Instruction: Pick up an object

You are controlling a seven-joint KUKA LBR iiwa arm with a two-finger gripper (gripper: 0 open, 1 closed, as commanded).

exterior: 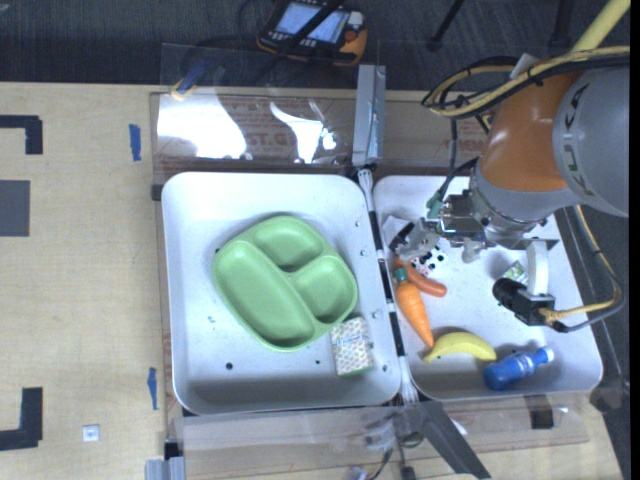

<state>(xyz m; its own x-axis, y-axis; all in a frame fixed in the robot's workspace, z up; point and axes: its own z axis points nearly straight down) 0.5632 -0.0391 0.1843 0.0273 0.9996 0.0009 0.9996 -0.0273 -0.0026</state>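
Observation:
My gripper [425,245] hangs low over the left part of the right bin [570,268], reaching in from the right. Just below it lies a small white piece with black dots [432,261]; whether they touch is unclear. Two orange carrots lie beside it, a short one [428,286] and a longer one [414,313] pointing toward the front. A yellow banana [460,346] and a blue bottle [518,365] lie along the bin's front edge.
The left bin [190,298] holds a green divided plate [285,280] and a small patterned packet [351,345] at its front right. A raised divider [383,268] separates the two bins. A clear plastic sheet [260,128] stands behind the left bin.

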